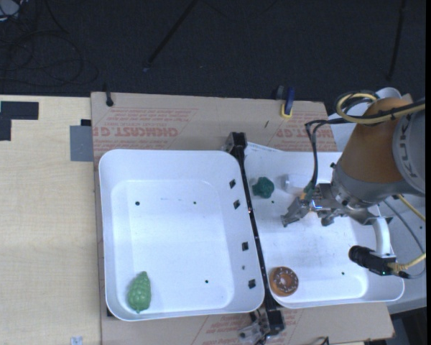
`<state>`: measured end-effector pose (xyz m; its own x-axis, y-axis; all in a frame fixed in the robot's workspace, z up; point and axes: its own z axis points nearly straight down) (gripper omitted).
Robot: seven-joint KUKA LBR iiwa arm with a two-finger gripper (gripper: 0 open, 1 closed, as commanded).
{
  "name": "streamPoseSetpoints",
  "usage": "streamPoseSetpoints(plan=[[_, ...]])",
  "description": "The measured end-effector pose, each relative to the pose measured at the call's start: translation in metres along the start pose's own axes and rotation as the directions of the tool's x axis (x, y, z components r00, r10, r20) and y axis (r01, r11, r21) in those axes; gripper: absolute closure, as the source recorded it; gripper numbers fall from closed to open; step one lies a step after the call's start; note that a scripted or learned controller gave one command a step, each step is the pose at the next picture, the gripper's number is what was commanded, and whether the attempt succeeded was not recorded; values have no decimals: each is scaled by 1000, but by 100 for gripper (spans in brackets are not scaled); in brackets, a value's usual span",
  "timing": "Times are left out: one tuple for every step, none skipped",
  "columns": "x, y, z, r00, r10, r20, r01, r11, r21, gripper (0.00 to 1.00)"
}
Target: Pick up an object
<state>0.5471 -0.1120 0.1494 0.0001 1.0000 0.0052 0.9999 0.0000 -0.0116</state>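
1. The bench carries two white bins side by side: a left bin and a right bin, split by a black divider running top to bottom.
2. Both bins rest on a cardboard sheet with red print, which lies on a pale wooden bench top.
3. The arm, its orange band showing above the wrist, reaches in from the right over the right bin.
4. The gripper hangs above the upper middle of the right bin, pointing left toward the divider.
5. Whether the claw is released or clenched cannot be told; it is small and dark against the bin floor. Nothing can be seen in its grasp.
6. A dark green ball lies in the right bin near its upper left corner, just beside the divider, up and to the left of the gripper and apart from it.
7. A brown donut lies at the right bin's lower left corner, close to the divider and well below the gripper.
8. A light green bumpy lump lies in the left bin near its lower left corner, well apart from the arm.
9. A black cable end hangs beneath the arm over the right bin's right side.
10. A clamp with a blue and yellow grip sits at the cardboard's far edge.
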Motion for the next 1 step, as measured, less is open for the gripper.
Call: streamPoseSetpoints(plan=[[-11,-74,65,1000,4,3,-4,1000,-5,0]])
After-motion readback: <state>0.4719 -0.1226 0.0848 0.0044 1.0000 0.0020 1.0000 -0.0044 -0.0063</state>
